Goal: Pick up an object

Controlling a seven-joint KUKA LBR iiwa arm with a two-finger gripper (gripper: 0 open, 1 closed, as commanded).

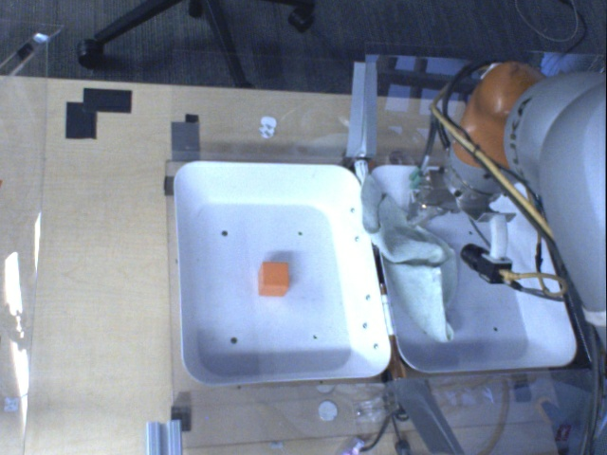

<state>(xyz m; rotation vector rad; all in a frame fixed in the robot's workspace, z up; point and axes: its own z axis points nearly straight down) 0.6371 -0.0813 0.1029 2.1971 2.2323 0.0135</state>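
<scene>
I see the gripper low over the right bin, at its far left part, just above a pale crumpled cloth. The cloth lies along this bin's left wall, and its top end reaches the gripper. I cannot tell the gripper's state from here. A small orange cube sits alone near the middle of the left bin.

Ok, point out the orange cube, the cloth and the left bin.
orange cube (274,279): camera view, on its top face.
cloth (417,271): camera view, on its middle fold, in the right bin.
left bin (204,254): camera view, on bare floor left of the cube.
</scene>
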